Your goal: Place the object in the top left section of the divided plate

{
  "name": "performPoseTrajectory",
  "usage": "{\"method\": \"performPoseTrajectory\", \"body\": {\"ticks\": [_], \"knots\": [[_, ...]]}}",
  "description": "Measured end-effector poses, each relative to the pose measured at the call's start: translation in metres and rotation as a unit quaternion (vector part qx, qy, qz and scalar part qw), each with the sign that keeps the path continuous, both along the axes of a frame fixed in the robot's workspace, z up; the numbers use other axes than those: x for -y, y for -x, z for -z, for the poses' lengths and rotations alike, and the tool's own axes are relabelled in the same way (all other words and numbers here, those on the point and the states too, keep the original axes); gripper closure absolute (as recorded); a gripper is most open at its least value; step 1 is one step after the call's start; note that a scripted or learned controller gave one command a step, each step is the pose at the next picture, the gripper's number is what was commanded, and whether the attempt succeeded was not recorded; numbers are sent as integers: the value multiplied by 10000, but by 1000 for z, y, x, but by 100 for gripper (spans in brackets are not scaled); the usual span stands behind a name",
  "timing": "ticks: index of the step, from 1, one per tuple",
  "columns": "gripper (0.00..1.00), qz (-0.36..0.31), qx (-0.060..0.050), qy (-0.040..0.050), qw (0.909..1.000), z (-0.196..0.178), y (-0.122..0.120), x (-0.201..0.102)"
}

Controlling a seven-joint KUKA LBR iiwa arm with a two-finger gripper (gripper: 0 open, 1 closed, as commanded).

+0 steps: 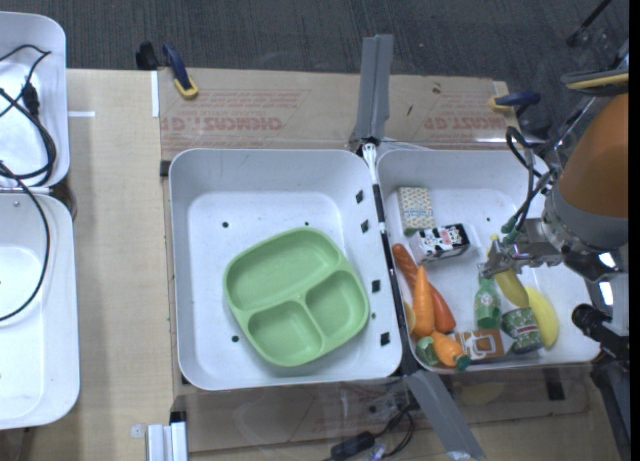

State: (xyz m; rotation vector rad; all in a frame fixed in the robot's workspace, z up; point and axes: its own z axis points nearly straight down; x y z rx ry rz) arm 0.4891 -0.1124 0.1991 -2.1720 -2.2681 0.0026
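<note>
**Reaching into the right bin, the plate waits**

Looking down, we see the gripper [497, 267] low in the right bin [470, 164], just above a banana [528, 301] and a small green bottle [487, 302]. We cannot tell if it is open or closed. Two carrots [420, 294], a patterned box [416, 208] and a small carton [443, 241] lie near it. The green divided plate [295, 295] sits in the left bin [200, 249], all sections bare.

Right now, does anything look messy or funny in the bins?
A little. The green divided plate sits crooked in the left bin, turned against the walls. The toy food, like the carrots and banana, lies heaped in the right bin. Nothing looks spilled or broken.
</note>
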Motion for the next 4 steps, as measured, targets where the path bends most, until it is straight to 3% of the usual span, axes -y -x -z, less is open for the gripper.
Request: {"method": "performPoseTrajectory", "body": {"ticks": [1, 2, 3, 4], "knots": [[100, 322, -3, 4, 9995, 0, -22, -67], [100, -365, -1, 6, 9993, -43, -31, -69], [100, -338, -2, 6, 9994, -66, -28, -184], [100, -558, -16, 11, 9984, -17, -46, -235]]}}
